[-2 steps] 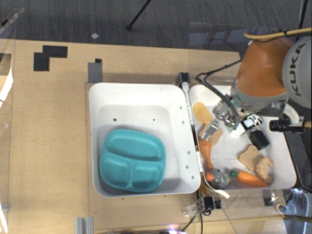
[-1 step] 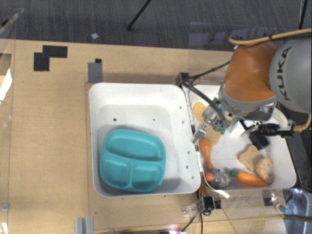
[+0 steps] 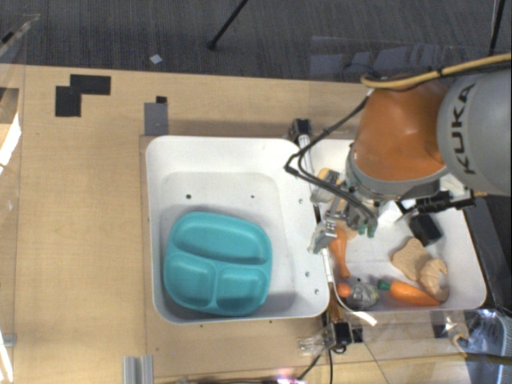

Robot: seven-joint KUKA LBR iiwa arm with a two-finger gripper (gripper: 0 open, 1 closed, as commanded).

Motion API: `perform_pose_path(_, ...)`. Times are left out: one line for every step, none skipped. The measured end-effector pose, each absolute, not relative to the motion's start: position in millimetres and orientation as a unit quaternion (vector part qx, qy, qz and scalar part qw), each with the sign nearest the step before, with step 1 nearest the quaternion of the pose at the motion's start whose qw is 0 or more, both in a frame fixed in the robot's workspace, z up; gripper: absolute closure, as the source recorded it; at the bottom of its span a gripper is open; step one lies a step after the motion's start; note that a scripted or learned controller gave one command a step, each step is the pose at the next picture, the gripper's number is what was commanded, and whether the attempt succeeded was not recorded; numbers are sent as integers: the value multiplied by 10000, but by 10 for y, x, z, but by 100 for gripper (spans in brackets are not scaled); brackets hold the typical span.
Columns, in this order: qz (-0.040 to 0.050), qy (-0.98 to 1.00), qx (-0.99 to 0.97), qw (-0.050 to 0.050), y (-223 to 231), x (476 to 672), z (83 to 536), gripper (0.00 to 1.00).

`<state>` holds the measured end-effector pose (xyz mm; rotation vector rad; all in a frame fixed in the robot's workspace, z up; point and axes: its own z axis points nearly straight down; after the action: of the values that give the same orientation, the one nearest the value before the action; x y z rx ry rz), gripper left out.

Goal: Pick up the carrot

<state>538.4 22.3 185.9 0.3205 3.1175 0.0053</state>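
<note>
A carrot [image 3: 414,294] with a green stub lies along the front edge of the right bin [image 3: 472,270], pointing right. A second long orange piece [image 3: 340,256], much like a carrot, stands lengthwise by the bin's left wall. My gripper [image 3: 338,229] hangs right over this piece's upper end, low in the bin and touching or nearly touching it. The wrist and orange band hide the back of the bin.
A beige lumpy item [image 3: 421,264] sits just behind the front carrot. A small grey-metallic object [image 3: 361,294] lies at the bin's front left corner. The left bin [image 3: 216,162] holds a teal divided plate [image 3: 217,263].
</note>
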Motion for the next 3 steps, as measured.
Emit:
perform_pose_path(-4,9999,-109,44,-429,5176,1860,0)
perform_pose_path(-2,9985,-548,81,-774,6392,1874,0)
perform_pose_path(7,9939,-1098,23,-811,5638,1313,0)
